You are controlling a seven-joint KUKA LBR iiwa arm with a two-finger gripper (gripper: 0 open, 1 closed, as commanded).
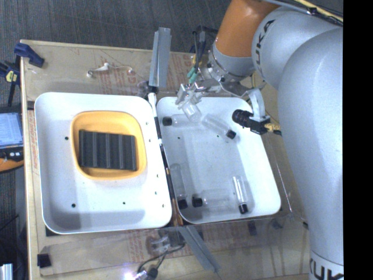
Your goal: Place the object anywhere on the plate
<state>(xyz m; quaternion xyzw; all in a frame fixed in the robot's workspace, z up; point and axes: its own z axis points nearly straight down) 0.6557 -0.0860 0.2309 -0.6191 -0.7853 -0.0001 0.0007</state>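
Over at the far left a blue clamp (28, 53) bites the corner of the wooden tabletop (81, 63), and the left white bin (52, 203) sits beside it, carrying a yellow plate (108, 121) with rounded corners. A dark ribbed block (108, 150) lies flat on that plate, its ridges running toward and away from me and its long side going across the bin. A grey metal bar (159, 57) stands along the gap between the two bins at the back. The right white bin (221, 168) holds several clear plastic tubes with black caps: one tube (219, 126) near the back lies on a slant, its cap pointing toward the front right; another tube (239, 194) by the front right corner lies nearly front to back with its cap at the near end; a third tube (176, 185) along the left wall also runs front to back, cap nearest me; and a fourth tube (213, 201) lies crosswise along the front wall, cap to the left. A lone black cap (167, 121) sits near the back left corner. The pincer (187, 98) hangs at the back edge of this bin, above the slanted tube; it is a tangle of clear and metal parts, and I cannot tell whether it is spread or pressed together, nor whether it holds anything. The grey arm (303, 127) with its orange band (245, 16) fills the right.
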